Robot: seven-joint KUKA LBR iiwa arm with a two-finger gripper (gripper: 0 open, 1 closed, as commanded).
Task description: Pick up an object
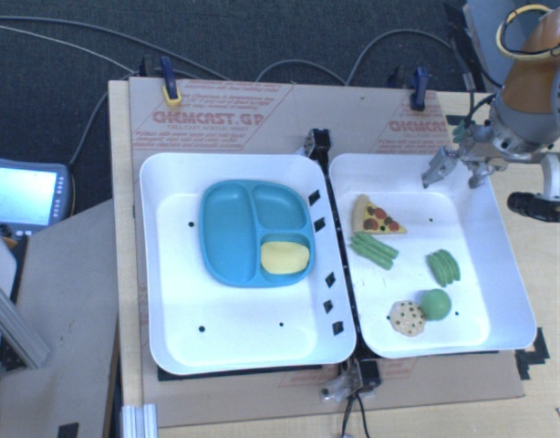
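Claw (456, 168): released, fingers spread, over right bin's far edge.
Advice: descend squarely onto triangular pizza-slice toy (377, 217).

Robotics lab, clamped bench board (262, 108), cables (70, 30), teach pendant (25, 194)

Arm (534, 53) (upper part) beyond frame edge

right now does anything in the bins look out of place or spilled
Nothing stands out. The blue tray sits flat in the left bin with a yellow piece in one compartment; the toy foods lie apart in the right bin. The gripper hangs open above its upper edge.
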